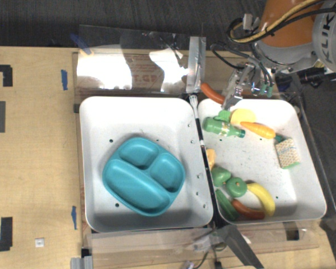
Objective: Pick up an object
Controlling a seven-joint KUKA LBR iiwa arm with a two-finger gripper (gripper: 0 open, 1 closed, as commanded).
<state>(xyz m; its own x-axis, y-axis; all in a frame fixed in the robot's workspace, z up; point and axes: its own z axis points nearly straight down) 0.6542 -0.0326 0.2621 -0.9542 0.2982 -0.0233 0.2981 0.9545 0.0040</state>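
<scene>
My pincer (pixel 233 101) hovered at the right bin's (pixel 308 167) eleven o'clock corner, above a green bottle (pixel 221 126); its grip I cannot tell.

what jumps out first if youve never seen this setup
The big teal divided tray lying in the left bin catches the eye first. Next comes the jumble of bright toy food in the right bin: a green bottle near its top, a yellow banana near its bottom. The end effector hangs over that bin's top edge.
</scene>
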